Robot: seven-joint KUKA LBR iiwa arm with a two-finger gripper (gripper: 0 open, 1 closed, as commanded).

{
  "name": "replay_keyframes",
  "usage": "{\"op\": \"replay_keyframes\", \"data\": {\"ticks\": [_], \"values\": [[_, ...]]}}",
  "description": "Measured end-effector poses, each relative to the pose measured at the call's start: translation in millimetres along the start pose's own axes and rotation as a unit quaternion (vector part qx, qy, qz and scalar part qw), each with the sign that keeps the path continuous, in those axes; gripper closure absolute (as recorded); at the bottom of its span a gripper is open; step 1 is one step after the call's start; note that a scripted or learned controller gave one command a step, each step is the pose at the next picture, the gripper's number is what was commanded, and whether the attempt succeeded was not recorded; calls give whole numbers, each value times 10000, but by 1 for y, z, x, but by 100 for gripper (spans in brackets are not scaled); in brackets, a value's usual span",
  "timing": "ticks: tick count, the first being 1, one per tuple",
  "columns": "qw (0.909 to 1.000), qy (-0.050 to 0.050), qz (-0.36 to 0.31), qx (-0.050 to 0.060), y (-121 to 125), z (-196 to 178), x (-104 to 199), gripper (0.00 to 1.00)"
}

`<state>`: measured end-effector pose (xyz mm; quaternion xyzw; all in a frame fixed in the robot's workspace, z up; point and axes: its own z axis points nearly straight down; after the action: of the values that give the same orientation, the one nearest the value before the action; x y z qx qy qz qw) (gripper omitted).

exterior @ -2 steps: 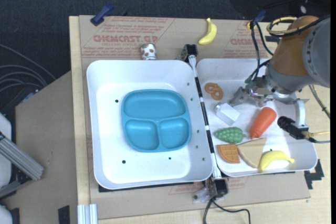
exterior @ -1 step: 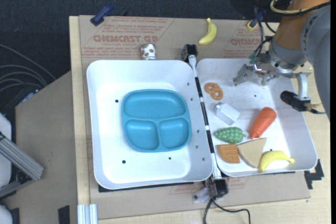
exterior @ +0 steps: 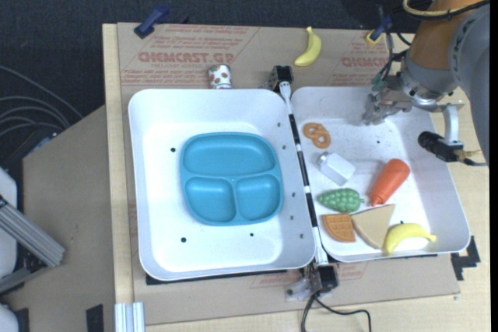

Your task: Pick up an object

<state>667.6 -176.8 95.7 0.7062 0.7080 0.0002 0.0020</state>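
- The claw sits low over the far end of the right bin, near its back wall. We honestly can't tell how it's set; it's just a small dark blur from up here, and nothing shows up gripped in it.
- Behind it we've got the grey arm with its orange band coming in from the right side.
- Closest thing to the claw is the pretzel, off to its left, by the divider between the bins and not touching the claw.
- Just in front of the pretzel there's a small white block.
- The orange carrot lies at a slant near the middle of that bin, well apart from the claw.
- At the near end we see a little cluster: a green bumpy veggie, a waffle piece, a tan bread slice and a yellow banana right up against the bread.
- The left bin holds a blue divided plate, sitting flat around the middle.
- Out on the brown board behind the bins there's a second banana and a small spotted cup on its side.
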Motion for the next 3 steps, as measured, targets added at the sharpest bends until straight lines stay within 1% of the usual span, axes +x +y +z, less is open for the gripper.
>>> {"op": "replay_keyframes", "data": {"ticks": [1,2,3], "values": [[10000,1,-1,3,0,0,0,0],[10000,-9,-5,-10,1,-10,0,100],[10000,-7,-6,-7,1,-10,0,0]]}}
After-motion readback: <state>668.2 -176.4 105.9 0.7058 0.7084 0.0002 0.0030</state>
